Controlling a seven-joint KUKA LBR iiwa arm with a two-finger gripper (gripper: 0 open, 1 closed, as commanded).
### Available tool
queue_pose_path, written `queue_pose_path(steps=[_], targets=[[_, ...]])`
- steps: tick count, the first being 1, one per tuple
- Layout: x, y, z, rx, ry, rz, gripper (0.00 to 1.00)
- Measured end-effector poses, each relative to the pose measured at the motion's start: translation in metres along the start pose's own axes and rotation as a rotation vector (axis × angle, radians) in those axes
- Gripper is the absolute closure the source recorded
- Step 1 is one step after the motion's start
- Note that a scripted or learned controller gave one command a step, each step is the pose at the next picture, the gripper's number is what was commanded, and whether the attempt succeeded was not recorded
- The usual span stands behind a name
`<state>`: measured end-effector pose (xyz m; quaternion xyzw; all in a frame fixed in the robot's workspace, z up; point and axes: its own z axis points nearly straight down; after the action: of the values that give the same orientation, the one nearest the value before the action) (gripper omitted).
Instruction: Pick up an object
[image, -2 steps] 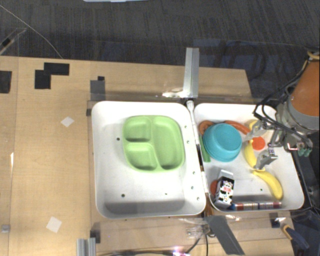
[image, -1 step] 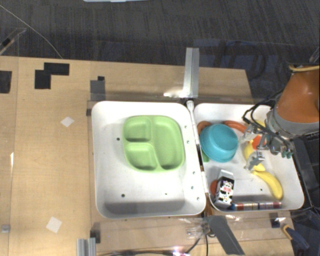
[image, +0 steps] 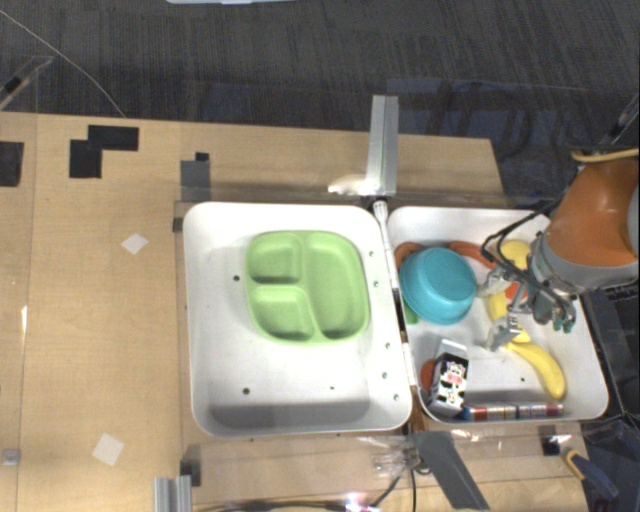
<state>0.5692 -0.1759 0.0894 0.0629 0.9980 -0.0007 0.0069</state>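
While gripper (image: 508, 330) hangs over right bin (image: 590, 395) by banana (image: 540, 365), we cannot tell its state; nothing visibly lifted, pick remains undone.

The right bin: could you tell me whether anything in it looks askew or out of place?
The blue bowl lies tipped against the divider instead of sitting flat, and the black-and-white carton leans at the right bin's front. Nothing looks spilled or damaged.

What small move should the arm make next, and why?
Probably a short drop straight down. The pincer hangs in the right bin just above the banana, with nothing visibly held. The blue bowl sits to the left, apart, so it likely won't interfere.
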Motion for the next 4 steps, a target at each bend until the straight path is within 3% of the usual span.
queue_pose_path(steps=[1,2,3,4], targets=[[-0.011,0.016,0.0,0.005,-0.002,-0.073,0.0],[0.005,0.018,-0.001,0.011,-0.002,-0.078,0.0],[0.008,0.018,-0.002,0.024,-0.003,-0.184,0.0],[0.003,0.023,-0.017,0.019,-0.02,-0.19,1.0]])
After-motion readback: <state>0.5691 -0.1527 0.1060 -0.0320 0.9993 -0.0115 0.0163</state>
